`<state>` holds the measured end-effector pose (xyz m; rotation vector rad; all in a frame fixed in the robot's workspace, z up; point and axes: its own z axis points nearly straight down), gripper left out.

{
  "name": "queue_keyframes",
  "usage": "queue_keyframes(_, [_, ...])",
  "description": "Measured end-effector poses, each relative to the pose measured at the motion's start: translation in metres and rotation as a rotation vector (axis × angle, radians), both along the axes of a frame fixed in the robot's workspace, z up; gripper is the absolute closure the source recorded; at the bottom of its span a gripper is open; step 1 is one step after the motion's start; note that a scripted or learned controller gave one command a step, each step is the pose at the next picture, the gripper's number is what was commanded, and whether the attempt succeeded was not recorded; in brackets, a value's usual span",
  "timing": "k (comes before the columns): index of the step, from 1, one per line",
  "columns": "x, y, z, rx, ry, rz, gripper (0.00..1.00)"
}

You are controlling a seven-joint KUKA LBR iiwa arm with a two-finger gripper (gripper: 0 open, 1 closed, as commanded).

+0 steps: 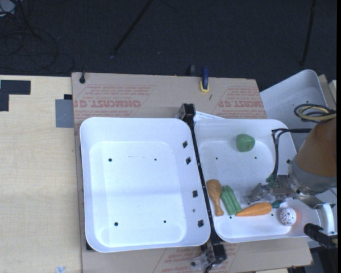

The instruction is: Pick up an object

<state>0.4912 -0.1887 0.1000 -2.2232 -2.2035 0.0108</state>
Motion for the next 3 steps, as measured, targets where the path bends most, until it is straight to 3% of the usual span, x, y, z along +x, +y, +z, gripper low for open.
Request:
queue_keyframes(1, [0.061, -0.002, 0.057, -0.005, -0.016, 0.011, 0.0])
queue_keyframes(2, [0.158, -0.026, 0.197, -0.01, -0.028, 0.013, 0.0])
queue_keyframes(3, [0.153, -0.024, 0.199, -0.005, -0.011, 0.015, 1.0])
